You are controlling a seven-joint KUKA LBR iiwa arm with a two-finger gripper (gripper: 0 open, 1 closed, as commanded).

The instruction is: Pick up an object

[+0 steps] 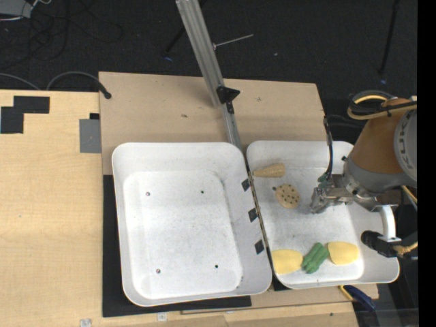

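Both bins (136, 157) are white, the left one dotted with a few dark specks. Just left of the grey metal gripper (320, 203) lies a tan cookie (287, 196) speckled with dark chips, and beyond it a plain tan cone (269, 172). Below the gripper sit two pale yellow pieces (287, 261) with a green one (315, 257) between them. The arm (381, 155) is orange-brown above grey. The bench (48, 203) is light wood with black and grey patches.

Right bin (300, 157): cone (270, 171) at eleven o'clock, cookie (287, 196) near centre, three items (315, 257) along six o'clock, gripper (321, 199) at three.
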